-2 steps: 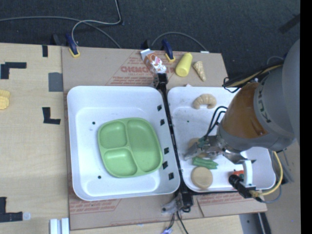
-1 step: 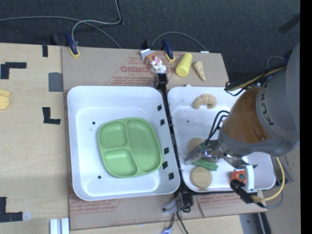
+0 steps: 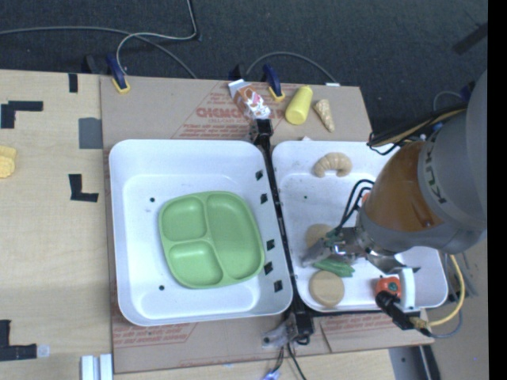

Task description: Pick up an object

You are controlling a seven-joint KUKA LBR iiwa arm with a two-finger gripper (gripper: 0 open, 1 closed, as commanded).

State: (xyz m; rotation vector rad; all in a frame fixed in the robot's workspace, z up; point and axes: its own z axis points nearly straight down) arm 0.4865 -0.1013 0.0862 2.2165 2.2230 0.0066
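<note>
Fingers [image 3: 317,253] spread open, low in the right bin [image 3: 348,153], tips over a tan disc [image 3: 318,234] and just above a green pod [image 3: 333,267]; nothing between them. Contact is hard to judge from this slant. The pod lies at 6 o'clock of the bin, touching a round biscuit [image 3: 326,289]. It looks light, stiff and slick; take it across its narrow middle. A croissant [image 3: 332,165] sits at 12 o'clock. A green tray [image 3: 211,239] fills the left bin [image 3: 131,212]. The worktop [image 3: 158,109] board reads partly "CHEM".
</note>
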